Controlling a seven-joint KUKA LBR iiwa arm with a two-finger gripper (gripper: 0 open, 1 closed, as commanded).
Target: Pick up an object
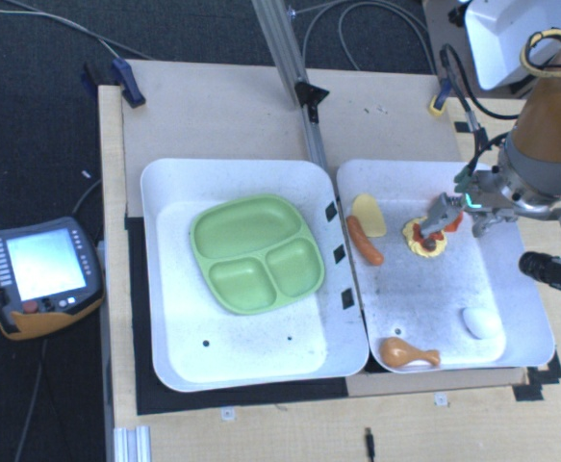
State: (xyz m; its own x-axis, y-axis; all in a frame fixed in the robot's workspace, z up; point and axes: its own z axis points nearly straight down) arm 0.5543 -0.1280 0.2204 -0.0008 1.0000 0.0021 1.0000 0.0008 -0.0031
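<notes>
In the right bin (522,301) a small round yellow and red toy (422,243) lies near the back. My gripper (446,218) hangs right over its upper right edge, reaching in from the right and touching or nearly touching it. An orange sausage (364,242) and a yellow piece (369,215) lie to the toy's left, close to the divider. A tan drumstick (407,354) rests at the front of this bin, and a white oval object (480,322) lies at the front right.
A green divided plate (256,253) sits in the left bin (155,195). A metal post (280,37) slants up from between the bins. A pendant with a screen (39,272) lies off the bench to the left.
</notes>
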